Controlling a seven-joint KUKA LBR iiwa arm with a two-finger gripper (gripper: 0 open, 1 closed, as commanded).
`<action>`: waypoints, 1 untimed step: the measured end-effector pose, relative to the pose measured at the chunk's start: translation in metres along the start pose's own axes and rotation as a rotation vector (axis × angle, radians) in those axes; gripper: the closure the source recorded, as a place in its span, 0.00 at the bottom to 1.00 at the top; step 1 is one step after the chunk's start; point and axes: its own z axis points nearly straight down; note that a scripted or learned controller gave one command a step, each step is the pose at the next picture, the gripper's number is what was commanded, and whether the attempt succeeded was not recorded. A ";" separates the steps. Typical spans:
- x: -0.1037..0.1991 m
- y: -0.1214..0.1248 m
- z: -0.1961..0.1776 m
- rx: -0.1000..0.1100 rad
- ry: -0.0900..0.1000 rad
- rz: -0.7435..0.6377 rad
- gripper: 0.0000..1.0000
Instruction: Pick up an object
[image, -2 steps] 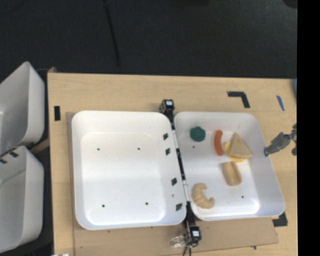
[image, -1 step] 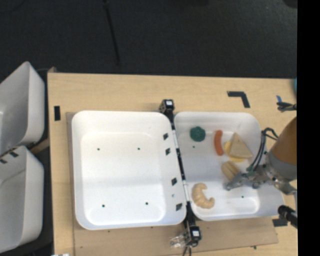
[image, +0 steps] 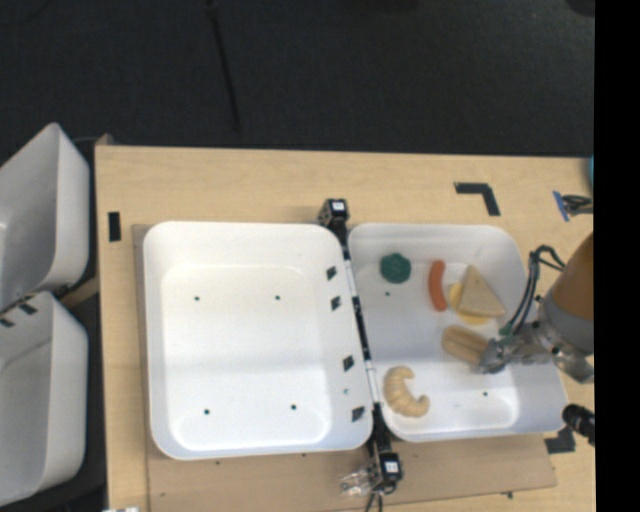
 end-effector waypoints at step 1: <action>0.000 0.000 0.000 0.000 0.000 0.003 0.00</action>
